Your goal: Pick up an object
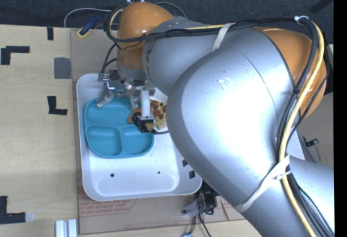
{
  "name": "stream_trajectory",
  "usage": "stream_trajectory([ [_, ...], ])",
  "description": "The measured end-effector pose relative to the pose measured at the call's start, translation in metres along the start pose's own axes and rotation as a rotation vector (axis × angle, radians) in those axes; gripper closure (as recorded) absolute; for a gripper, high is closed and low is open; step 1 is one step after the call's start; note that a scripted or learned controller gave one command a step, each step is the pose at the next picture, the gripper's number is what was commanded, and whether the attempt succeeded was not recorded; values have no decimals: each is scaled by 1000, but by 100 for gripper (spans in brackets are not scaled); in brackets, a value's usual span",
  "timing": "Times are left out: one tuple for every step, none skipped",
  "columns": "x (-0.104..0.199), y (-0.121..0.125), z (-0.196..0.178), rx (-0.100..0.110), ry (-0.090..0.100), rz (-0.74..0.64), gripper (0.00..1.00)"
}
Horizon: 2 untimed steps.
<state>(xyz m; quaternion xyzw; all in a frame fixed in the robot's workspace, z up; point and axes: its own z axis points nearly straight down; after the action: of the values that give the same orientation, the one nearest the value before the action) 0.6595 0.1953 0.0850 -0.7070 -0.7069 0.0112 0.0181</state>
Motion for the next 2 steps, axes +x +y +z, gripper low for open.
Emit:
stream_trajectory([
  [7, 3, 0, 3, -20, -1, 0],
  [-92, 6, -130, -53, -12, 7, 0],
])
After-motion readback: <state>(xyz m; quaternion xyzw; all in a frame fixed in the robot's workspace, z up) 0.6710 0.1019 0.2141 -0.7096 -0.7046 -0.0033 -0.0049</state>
